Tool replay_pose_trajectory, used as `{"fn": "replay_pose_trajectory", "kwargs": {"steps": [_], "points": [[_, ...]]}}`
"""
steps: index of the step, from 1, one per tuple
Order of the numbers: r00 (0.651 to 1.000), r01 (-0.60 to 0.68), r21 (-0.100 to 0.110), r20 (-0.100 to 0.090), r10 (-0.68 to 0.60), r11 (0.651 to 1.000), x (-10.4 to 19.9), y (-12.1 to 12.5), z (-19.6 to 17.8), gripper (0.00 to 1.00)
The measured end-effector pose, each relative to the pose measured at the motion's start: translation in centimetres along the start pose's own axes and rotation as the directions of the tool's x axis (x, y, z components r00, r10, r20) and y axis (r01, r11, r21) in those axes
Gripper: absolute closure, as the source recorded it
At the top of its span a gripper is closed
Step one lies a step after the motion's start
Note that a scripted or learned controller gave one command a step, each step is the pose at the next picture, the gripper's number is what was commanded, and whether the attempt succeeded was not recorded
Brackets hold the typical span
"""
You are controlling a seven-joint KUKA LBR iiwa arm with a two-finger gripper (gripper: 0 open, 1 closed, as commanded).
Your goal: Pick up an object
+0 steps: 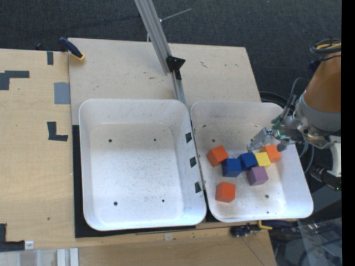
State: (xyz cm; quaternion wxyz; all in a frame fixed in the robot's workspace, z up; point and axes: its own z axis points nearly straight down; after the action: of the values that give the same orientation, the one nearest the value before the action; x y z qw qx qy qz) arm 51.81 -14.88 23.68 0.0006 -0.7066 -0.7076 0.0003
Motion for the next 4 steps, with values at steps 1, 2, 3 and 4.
{"fn": "replay_pose_trajectory", "kwargs": {"steps": [1, 2, 3, 4], "points": [[1.000, -0.001, 0.005, 0.000, 0.001, 1.000, -0.3, -0.2, 4.4, 0.00], [1.000, -0.001, 0.006, 0.000, 0.001, 1.000, -0.6, 0.3, 10.5, 0.00], [1.000, -0.002, -0.025, 0.010, 0.002, 1.000, -0.9, 1.0, 11.6, 0.00], [1.000, -0.003, -0.031, 0.013, 0.004, 1.000, -1.1, 1.2, 10.6, 1.00]]}}
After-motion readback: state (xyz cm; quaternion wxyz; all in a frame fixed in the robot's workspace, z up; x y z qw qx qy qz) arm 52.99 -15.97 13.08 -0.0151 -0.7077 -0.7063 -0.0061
